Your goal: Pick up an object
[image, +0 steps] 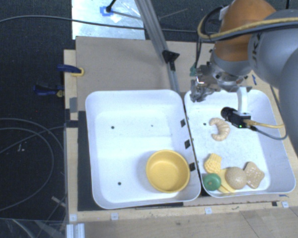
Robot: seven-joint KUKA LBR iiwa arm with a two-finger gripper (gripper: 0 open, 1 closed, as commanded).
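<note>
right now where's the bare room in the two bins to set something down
The left bin is mostly bare: its whole back half and left side, with just the yellow bowl at the front right. In the right bin, free floor lies between the croissant and the front cluster: waffle, green toy, bun, cracker. The gripper crowds its back left corner.

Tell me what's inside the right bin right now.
The right bin holds a croissant, a waffle piece, a green piece, a round bun and a cracker. The arm covers its far corner.
</note>
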